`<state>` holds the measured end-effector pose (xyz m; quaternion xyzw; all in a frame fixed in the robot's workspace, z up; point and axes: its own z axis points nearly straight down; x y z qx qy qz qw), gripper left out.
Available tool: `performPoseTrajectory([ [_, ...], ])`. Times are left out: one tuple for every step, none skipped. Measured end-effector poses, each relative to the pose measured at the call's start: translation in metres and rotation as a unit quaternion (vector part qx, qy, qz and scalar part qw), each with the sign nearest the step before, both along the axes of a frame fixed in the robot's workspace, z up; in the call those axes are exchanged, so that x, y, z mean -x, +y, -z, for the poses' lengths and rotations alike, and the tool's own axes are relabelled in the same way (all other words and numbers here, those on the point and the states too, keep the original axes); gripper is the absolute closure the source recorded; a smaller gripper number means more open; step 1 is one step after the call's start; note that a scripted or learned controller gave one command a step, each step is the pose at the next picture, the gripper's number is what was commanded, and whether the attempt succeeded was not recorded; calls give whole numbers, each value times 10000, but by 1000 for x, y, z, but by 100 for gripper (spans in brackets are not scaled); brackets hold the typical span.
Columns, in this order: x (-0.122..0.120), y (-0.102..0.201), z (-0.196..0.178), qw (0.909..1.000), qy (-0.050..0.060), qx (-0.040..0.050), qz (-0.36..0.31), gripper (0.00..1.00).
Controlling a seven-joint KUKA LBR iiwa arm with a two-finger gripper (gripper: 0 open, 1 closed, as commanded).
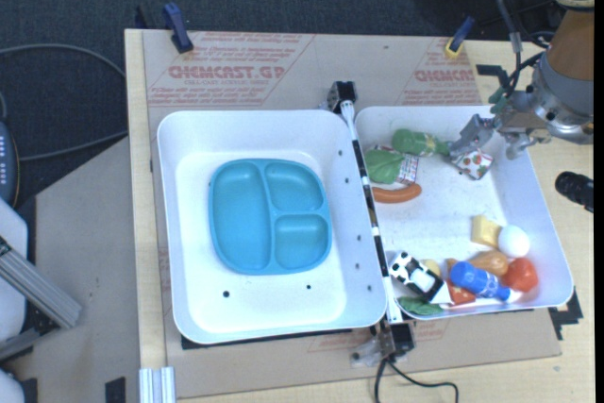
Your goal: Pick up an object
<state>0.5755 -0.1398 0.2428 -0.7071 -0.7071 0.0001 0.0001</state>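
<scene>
My gripper [478, 142] hangs over the back of the right bin [542, 193], reaching in from the right. Directly beneath its tip is a small white-and-red object [475, 164], touching or nearly touching it; I cannot tell whether it is held. To its left lie a green vegetable [416, 143], a green leafy piece [383, 167] with a checkered packet [408, 169], and an orange-red sausage [396, 193].
At the right bin's front lie a yellow block [485, 229], a white egg [514, 241], a red tomato [522, 275], a blue bottle [478, 280] and a black-and-white toy [413, 272]. The left bin [189, 146] holds a blue divided plate [272, 214].
</scene>
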Motion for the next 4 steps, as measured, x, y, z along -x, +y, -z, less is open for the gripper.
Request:
performPoseTrajectory([
  [-7,-66,83,10000,8,-1,2,0],
  [48,-73,143,10000,2,0,5,0],
  [65,-69,158,10000,2,-3,4,0],
  [63,-70,146,10000,-35,11,6,100],
])
